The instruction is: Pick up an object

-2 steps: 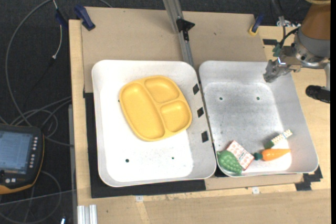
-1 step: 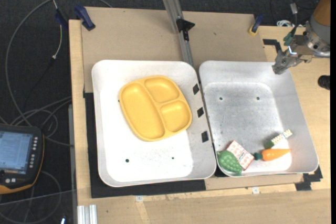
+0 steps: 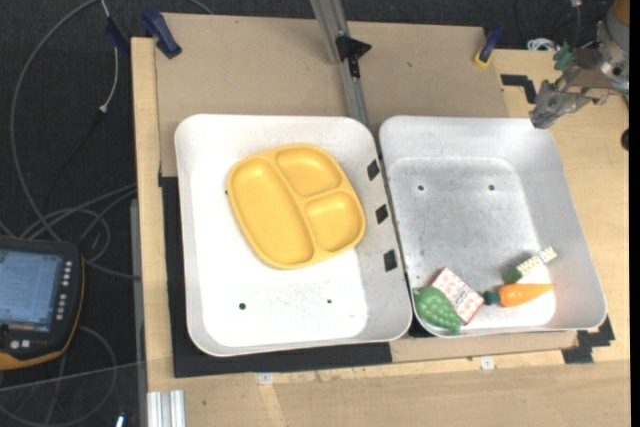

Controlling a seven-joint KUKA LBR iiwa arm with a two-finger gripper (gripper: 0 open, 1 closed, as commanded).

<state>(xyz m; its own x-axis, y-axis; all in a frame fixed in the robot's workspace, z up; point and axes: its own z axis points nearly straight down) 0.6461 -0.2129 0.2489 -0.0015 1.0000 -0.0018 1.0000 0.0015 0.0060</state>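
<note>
Claw (image 3: 545, 115) poised at two o'clock, beyond the right bin (image 3: 470, 145) — finger spacing cannot be told; toy carrot (image 3: 524, 294) and neighbours unlifted at five o'clock — grasp not begun

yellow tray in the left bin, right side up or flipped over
Right side up: the yellow tray shows its three hollow compartments facing the camera, lying flat on the left bin floor.

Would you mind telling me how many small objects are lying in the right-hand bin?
4, all near its front edge: a green toy, a red-patterned box, an orange carrot, and a small pale piece just behind it. More could be hidden beneath.
</note>
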